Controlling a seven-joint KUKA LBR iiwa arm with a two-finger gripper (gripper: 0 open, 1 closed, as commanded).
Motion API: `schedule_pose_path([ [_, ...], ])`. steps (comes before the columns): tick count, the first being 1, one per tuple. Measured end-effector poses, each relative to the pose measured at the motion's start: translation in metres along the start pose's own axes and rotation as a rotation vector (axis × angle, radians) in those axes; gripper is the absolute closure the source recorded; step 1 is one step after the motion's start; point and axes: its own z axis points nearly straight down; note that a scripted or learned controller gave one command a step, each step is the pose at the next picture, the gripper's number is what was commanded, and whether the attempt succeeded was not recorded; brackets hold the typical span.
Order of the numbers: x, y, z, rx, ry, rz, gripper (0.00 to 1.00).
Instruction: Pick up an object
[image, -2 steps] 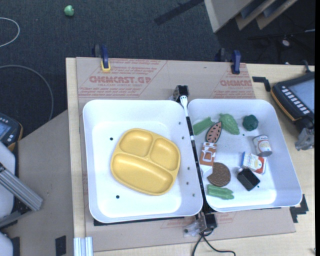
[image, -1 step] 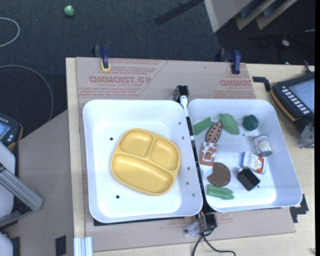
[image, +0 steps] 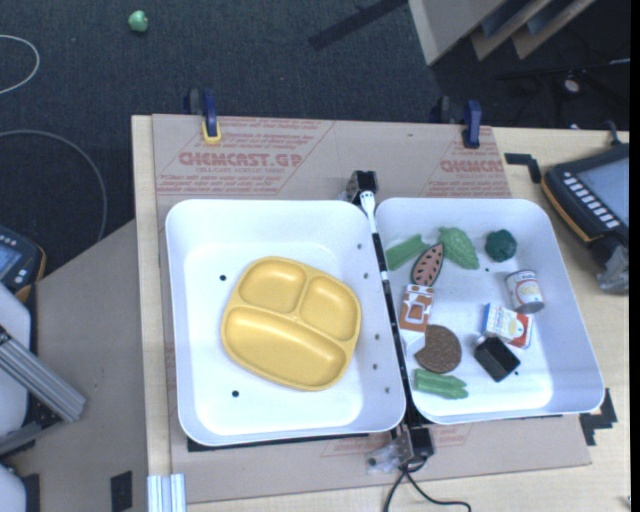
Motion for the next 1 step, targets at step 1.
schedule_pose_path([
  [1,-0.0004,0.0008,-0.0104,-0.003,-0.002,-0.001,1.0],
])
